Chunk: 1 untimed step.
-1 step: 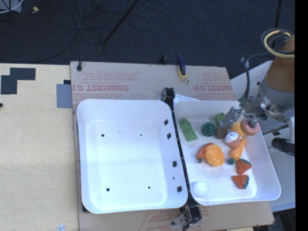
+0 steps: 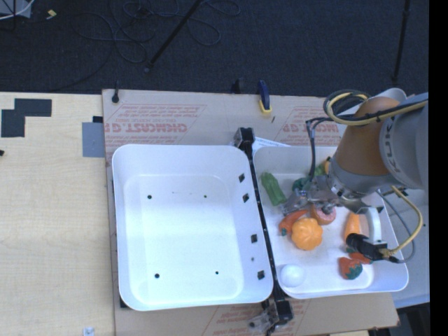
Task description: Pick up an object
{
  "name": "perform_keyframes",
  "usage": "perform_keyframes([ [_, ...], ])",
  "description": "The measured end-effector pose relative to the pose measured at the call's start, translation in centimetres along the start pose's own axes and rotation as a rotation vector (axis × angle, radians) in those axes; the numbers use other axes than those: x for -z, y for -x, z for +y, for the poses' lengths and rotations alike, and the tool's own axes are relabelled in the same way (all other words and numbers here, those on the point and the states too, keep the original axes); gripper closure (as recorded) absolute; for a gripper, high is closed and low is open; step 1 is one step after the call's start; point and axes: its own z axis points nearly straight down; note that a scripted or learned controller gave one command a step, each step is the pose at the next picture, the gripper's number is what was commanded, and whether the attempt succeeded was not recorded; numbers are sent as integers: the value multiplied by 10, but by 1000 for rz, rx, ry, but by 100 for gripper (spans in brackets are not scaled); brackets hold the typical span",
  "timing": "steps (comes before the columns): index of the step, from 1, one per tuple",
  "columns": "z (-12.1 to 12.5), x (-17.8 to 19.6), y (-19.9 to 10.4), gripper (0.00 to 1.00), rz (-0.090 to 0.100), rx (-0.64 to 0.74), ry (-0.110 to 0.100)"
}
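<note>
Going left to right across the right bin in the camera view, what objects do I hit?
Green piece → white ball → orange ball → red and green piece, with the gripper hovering above the middle of them.

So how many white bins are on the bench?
2. The left bin sits in the middle of the view. The right bin is beside it, with small toys inside and the arm reaching over it. Some toys may be hidden under the arm.

Orange ball (image 2: pixel 306 234), green cucumber (image 2: pixel 272 187), white bins (image 2: pixel 133 161)
</note>
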Motion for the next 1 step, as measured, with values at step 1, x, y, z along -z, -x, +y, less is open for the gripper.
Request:
perform_keyframes([
  [1, -50, -16, -40, 0, -4, -3, 0],
])
